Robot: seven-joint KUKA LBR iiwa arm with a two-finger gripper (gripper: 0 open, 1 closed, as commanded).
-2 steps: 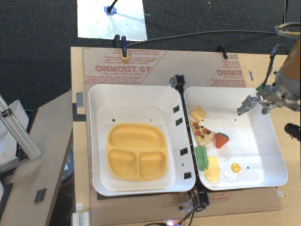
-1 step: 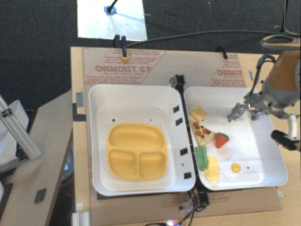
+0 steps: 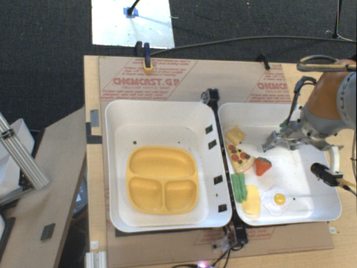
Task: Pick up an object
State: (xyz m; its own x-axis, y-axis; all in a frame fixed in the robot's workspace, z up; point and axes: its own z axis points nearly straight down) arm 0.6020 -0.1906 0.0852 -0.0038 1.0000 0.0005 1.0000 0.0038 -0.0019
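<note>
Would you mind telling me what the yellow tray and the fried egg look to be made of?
Tray: probably moulded plastic, matte yellow, one even colour with rounded compartment walls. Fried egg: likely toy plastic or rubber, smooth white with a glossy yellow yolk; too small to tell which.

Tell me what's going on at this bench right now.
A KUKA arm reaches in from the right over the right bin, its tool low near the bin's back. Toy food lies along that bin's left side: a pizza slice, a strawberry, a green vegetable and a fried egg. Nothing is visibly held. The left bin holds a yellow divided plate.
</note>
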